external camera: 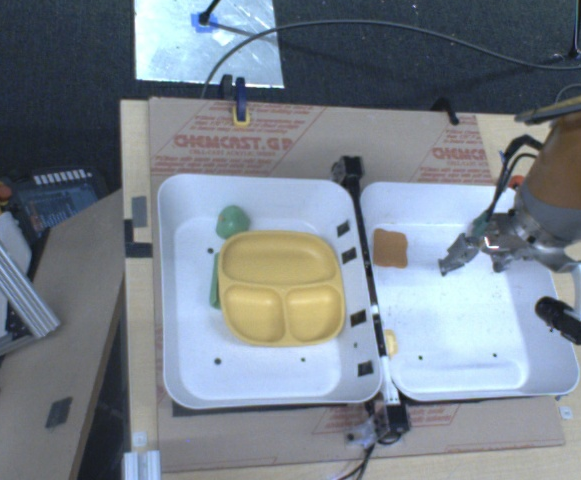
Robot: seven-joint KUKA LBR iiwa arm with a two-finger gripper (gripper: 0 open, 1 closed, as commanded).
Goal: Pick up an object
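**Tool hangs over the right bin, brown piece off to its left**

The worktop (300, 128) is pale wood covered by a printed brown sheet, standing on dark carpet. A shiny metal plate (207, 26) lies on the floor beyond it, with cables trailing across. A lower wooden table sits at the left edge of the view with a grey instrument (58, 196) on it.

Two white bins lie side by side: the left bin (185, 368) and the right bin (470, 368). The left one carries one yellow divided plate (278, 286) with three compartments, and one green utensil (228, 226) partly tucked under the plate's left rim. The right one carries one flat brown piece (390, 248) near its upper-left corner. One small yellow bit (390, 344) sits at the divider between the bins.

The tool (457, 259) points left and down over the middle of the right bin. Whether its tips are parted cannot be told, and nothing is seen in them. The brown piece lies near the tool's left, apart from it.
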